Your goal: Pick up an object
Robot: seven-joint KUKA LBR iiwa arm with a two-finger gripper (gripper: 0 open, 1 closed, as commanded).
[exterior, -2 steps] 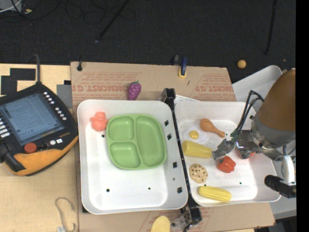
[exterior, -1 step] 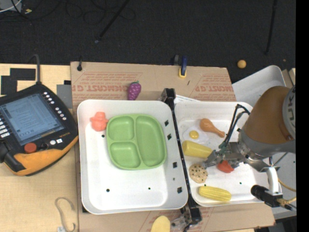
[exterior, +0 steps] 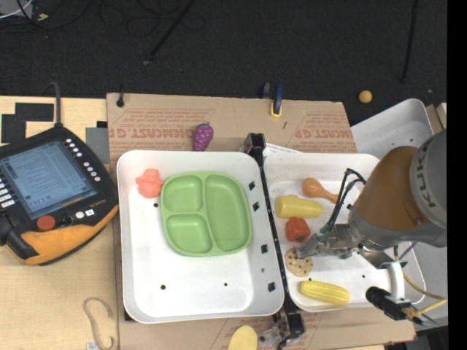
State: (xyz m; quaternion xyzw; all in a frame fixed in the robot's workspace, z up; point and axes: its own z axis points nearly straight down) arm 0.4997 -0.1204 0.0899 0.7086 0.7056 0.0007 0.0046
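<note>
1. Cardboard-topped bench [exterior: 219, 119], dark floor behind; two white bins side by side, pendant [exterior: 47, 184] at left.
2. Left bin [exterior: 190, 297]: green tray [exterior: 206, 214], pink toy [exterior: 149, 184].
3. Right bin [exterior: 343, 162]: yellow block [exterior: 297, 207], red pepper [exterior: 297, 229], cookie [exterior: 298, 262], corn [exterior: 325, 292], orange drumstick [exterior: 318, 189].
4. Gripper [exterior: 308, 248] low over cookie, beside pepper; cannot tell whether parted or closed.

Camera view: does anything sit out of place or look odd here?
Yes. A purple grape bunch lies on the cardboard behind the left bin, and a yellow toy lies in front of the bins, both outside. The pink toy rests beside the green tray.
</note>
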